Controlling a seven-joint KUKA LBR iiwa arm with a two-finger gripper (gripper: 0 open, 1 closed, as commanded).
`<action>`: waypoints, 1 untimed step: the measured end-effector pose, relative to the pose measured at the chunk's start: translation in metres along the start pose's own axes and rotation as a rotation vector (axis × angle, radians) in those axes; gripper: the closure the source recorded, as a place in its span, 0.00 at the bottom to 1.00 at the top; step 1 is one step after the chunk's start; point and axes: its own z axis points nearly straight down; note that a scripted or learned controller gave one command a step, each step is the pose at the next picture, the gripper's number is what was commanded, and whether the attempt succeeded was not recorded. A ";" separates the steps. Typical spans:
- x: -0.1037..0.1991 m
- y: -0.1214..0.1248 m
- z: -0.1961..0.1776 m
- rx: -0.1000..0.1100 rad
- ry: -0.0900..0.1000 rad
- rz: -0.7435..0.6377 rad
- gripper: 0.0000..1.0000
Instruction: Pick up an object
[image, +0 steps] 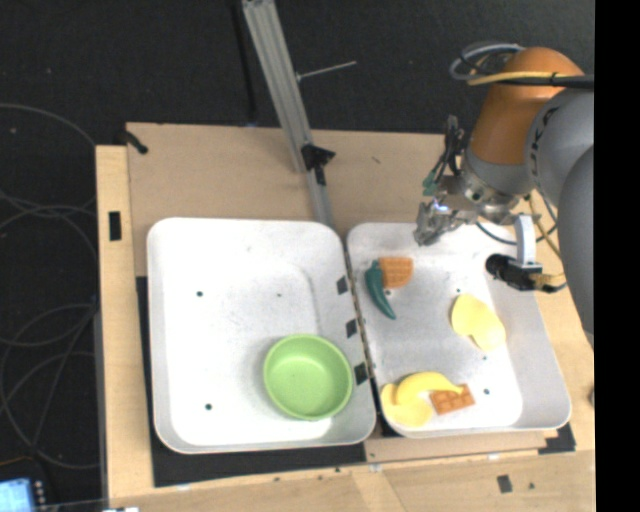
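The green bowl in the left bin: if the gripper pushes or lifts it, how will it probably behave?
The green bowl looks like thin, smooth plastic, so it is probably light and stiff. Standing upright and wide, it would likely slide on the left bin rather than tip. Its rounded rim may slip between two fingers.

1. The grey KUKA arm with its orange band (520, 105) enters from the upper right of the camera view and bends down and leftward toward the bench.
2. The orange band sits just above the grey wrist (490, 190), which tilts down to the left.
3. The small metal two-finger gripper (430, 228) hangs at the wrist's lower left end, pointing down and left.
4. The gripper's tip is too small and blurred to make out in detail.
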 end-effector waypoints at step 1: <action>-0.001 0.002 -0.047 -0.001 0.000 -0.001 1.00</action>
